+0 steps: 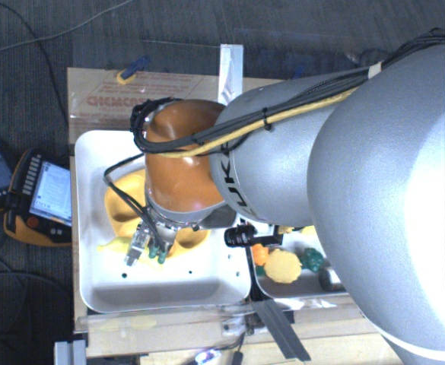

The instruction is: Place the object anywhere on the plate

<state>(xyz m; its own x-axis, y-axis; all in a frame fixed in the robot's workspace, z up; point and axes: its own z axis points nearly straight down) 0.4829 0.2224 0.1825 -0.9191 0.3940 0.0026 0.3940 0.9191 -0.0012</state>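
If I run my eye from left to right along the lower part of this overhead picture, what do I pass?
Handheld screen device on the floor → yellow plate in the left white bin → gripper → yellow round object → green object.

Bins: two white, the left bin (93,204) and the right bin (264,287) side by side.
Plates: one, yellow (119,204), inside the left bin, partly hidden by the arm.
Loose objects right of the left bin, all in the right bin: one yellow lump (283,266), one orange piece (260,254), one green piece (312,260).
Arms: one (298,166).
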